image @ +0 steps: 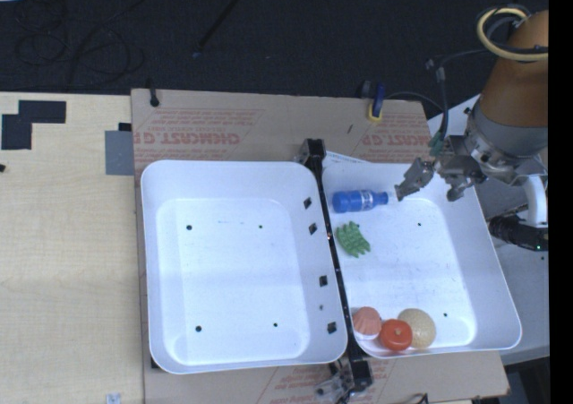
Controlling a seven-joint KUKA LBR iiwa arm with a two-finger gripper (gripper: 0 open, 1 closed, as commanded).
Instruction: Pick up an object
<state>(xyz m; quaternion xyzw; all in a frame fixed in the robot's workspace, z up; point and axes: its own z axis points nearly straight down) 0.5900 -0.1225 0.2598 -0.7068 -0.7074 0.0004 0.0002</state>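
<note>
The right bin (pixel 466 259) holds a blue bottle (pixel 360 201) lying on its side near the back left corner. A small green spiky object (pixel 352 239) lies just in front of it. At the front edge sit a pale pink item (pixel 366 321), a red tomato-like ball (pixel 396 334) and a beige round object (pixel 418 325), touching one another. My gripper (pixel 436 178) hangs over the bin's back right part, to the right of the bottle, fingers spread apart with nothing between them.
The left bin (pixel 233 268) stands beside the right one, with a black divider strip (pixel 324 241) between them. Both rest on cardboard (pixel 233 124). A yellow cable loop (pixel 501 30) sits on the arm. Cables lie at the right edge.
</note>
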